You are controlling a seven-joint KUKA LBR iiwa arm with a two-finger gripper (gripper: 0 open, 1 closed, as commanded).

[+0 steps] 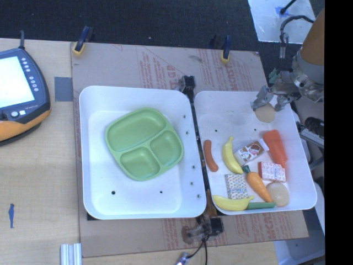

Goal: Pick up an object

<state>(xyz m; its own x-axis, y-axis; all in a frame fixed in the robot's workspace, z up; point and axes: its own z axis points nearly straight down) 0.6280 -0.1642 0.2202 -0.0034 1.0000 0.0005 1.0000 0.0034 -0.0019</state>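
My gripper (272, 102) hangs over the far right corner of the right bin (226, 106), its fingers spread apart. A round beige piece (266, 114) lies just under the left fingertip, partly covered by it and not clamped between the fingers. Nearer in the same bin lie a brown sausage (209, 154), a yellow banana (230, 156), a second banana (233, 203), a carrot (257, 185), an orange-red block (275, 146), a small snack packet (250, 151), a blue-white packet (236, 186), a red-white packet (272, 171) and a pale round piece (278, 194).
The left bin (94, 148) holds a green divided plate (144, 143). A tablet-like pendant (19, 95) sits at the bench's left edge. Clamps (81, 40) (225, 47) stand along the back of the board.
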